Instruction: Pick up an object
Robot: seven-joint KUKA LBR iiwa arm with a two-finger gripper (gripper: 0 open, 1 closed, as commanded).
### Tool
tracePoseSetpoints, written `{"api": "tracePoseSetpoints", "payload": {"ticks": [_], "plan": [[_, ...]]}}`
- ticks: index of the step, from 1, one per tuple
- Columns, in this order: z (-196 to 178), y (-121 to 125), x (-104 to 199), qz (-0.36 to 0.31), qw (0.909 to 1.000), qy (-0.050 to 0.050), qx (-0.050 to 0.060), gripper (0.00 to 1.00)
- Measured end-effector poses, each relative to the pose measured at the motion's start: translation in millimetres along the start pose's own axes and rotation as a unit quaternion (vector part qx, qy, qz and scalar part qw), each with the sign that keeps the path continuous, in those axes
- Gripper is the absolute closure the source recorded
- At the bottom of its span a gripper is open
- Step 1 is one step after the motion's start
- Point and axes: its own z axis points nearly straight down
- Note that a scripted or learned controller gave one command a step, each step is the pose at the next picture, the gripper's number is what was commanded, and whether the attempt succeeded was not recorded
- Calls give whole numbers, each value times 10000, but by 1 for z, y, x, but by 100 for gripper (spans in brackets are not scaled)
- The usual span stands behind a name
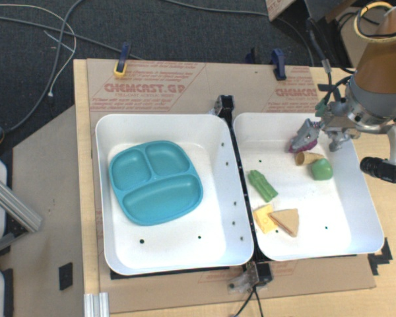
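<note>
Two white bins are sitting side by side on the bench. Nearest the camera in the right bin (356, 243), one yellow wedge (263, 218) is lying against one tan wedge (287, 222). Just beyond them one green stick (262, 185) is lying near the divider, and further back one round green piece (321, 169) is resting beside one small tan piece (305, 157). The left bin (115, 243) is holding one teal divided plate (156, 181). At the far right, the gripper (308, 137) is hanging over the right bin's back area, just above the small tan piece; whether its claw is spread or closed cannot be told.
</note>
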Motion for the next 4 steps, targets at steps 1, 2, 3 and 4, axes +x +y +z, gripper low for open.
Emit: {"api": "tracePoseSetpoints", "payload": {"ticks": [1,2,3,4], "plan": [[-8,2,0,-14,10000,-8,-68,0],[48,9,7,-17,10000,-4,-42,0],[95,20,10,-19,10000,-9,-68,0],[146,21,11,-13,10000,-6,-57,0]]}}
